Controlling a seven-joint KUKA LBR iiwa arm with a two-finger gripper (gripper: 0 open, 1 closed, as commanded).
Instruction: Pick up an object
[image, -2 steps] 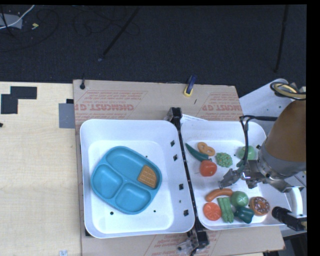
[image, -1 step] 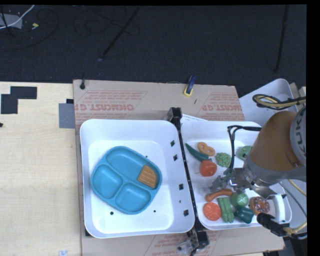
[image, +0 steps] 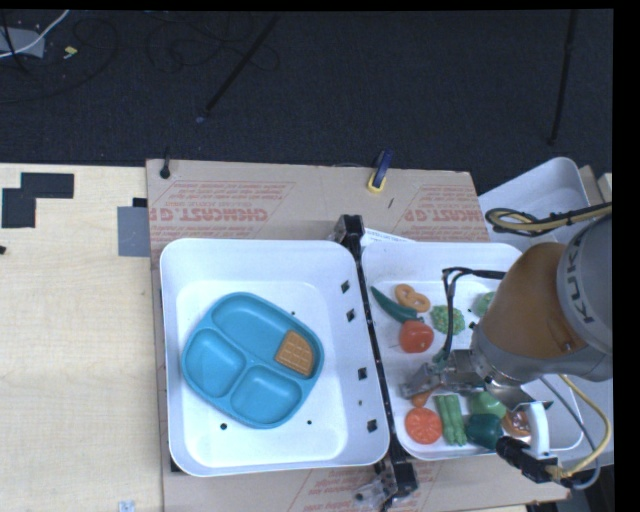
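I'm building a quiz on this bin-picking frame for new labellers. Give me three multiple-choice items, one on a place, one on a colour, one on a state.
1. Where does the waffle piece lie?
A. On the blue divided plate
B. Among the toy foods in the right bin
C. On the cardboard outside the bins

2. What colour is the round tomato in the right bin?
A. Yellow
B. Red
C. Purple

3. Where is the gripper now?
A. Over the left bin's plate
B. Parked outside both bins
C. Low in the right bin among the toy foods

Answers:
1 A: the tan waffle sits in a compartment on the plate's right side, in the left bin.
2 B: it reads plainly red beside the green pieces.
3 C: its grey tip lies between the tomato and the green pieces below.
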